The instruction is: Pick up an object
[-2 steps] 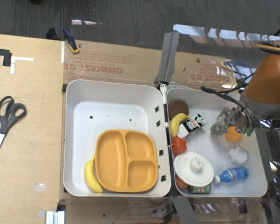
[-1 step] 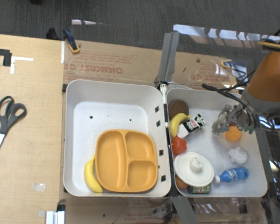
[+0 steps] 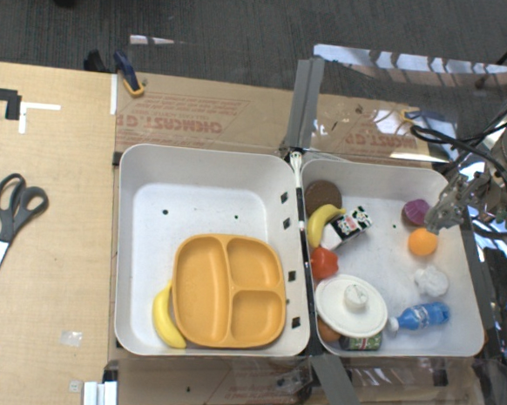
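Observation:
My gripper (image 3: pixel 438 219) hangs over the right edge of the right bin (image 3: pixel 461 345), just above an orange ball (image 3: pixel 422 243) and right of a purple object (image 3: pixel 414 211). Nothing shows in its grasp. Lower in the same bin lie a white crumpled piece (image 3: pixel 431 279), a blue bottle (image 3: pixel 421 317) and a white lidded pot (image 3: pixel 351 303). Along the bin's left side are a brown round thing (image 3: pixel 322 194), a banana (image 3: pixel 321 223), a black-and-white carton (image 3: pixel 351 223) and a red object (image 3: pixel 324 263).
The left bin (image 3: pixel 150 189) holds a yellow divided plate (image 3: pixel 229 290) with a second banana (image 3: pixel 165 318) tucked under its left edge. Scissors (image 3: pixel 7 222) lie on the bench at far left. Cables (image 3: pixel 468 144) trail near the arm at the right.

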Motion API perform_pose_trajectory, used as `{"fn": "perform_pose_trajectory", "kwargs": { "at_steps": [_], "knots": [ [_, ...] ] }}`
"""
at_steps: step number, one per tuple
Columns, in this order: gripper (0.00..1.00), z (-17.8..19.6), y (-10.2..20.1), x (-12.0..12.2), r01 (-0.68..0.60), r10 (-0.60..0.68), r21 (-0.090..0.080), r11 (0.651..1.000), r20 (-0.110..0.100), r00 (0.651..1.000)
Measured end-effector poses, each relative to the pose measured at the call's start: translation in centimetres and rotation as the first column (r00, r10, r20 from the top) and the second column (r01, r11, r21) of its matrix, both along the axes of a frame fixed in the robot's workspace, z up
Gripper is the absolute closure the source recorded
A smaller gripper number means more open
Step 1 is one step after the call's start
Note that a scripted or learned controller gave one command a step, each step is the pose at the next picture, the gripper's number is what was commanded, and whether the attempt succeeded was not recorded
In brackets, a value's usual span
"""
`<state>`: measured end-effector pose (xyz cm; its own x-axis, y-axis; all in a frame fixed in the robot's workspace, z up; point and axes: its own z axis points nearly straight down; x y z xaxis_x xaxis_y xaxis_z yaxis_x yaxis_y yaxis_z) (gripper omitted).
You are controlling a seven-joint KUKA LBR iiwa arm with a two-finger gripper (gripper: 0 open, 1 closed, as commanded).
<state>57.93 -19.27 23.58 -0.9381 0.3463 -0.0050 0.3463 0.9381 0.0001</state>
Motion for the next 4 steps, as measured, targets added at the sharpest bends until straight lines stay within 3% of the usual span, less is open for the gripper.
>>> {"fn": "perform_pose_trajectory", "kwargs": {
  "at_steps": [1, 2, 3, 4],
  "knots": [
    [1.00, -14.4, 0.5, -8.1, -0.155, 0.155, 0.001, 0.988, -0.003, 0.988],
    [1.00, -14.4, 8.9, -7.6, -0.035, 0.035, 0.000, 0.999, -0.003, 0.999],
    [1.00, 6.3, 9.0, -6.8, -0.401, 0.401, -0.001, 0.916, 0.001, 0.916],
    [1.00, 7.3, 9.0, -6.6, -0.399, 0.399, -0.003, 0.917, 0.005, 0.917]
  ]
}}
